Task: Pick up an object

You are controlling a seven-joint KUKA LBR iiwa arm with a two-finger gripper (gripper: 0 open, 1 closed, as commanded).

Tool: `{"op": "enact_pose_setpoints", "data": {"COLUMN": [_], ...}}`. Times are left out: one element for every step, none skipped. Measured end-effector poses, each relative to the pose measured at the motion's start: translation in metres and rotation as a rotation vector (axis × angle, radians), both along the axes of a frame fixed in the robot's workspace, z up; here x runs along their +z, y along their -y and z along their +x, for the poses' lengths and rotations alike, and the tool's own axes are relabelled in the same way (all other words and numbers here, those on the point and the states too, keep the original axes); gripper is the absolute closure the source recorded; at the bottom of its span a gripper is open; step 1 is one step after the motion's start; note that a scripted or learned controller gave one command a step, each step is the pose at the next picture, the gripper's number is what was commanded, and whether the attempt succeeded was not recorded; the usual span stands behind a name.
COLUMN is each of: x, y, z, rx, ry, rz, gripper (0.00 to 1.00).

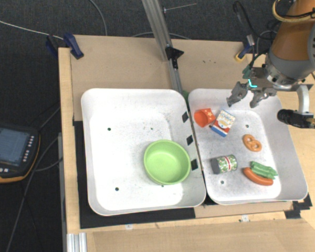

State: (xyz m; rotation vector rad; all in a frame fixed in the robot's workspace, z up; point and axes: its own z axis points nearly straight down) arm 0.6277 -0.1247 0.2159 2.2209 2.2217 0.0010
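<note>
the gripper is hovering with jaws spread wide, gripping nothing, over the right bin, the small carton lying at its seven o'clock.

The arm is a rounded KUKA body — a glossy orange band above, pale grey casing below it at the wrist. A yellowish cable loops around its top. Under the wrist sits a silver flange with a small teal light. The end effector has two dark grey fingers — angular and slim.
</note>
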Motion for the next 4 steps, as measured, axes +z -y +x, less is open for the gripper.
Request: {"op": "enact_pose_setpoints", "data": {"x": [0.000,-0.045,-0.090,-0.122], "y": [0.000,-0.007,-0.001,-0.002], "z": [0.000,-0.005,-0.010,-0.011], "rx": [0.000,0.000,-0.001,0.000], "ry": [0.000,-0.004,-0.004,-0.003], "rz": [0.000,0.000,0.000,0.000], "gripper": [0.00,0.00,0.00,0.00]}}
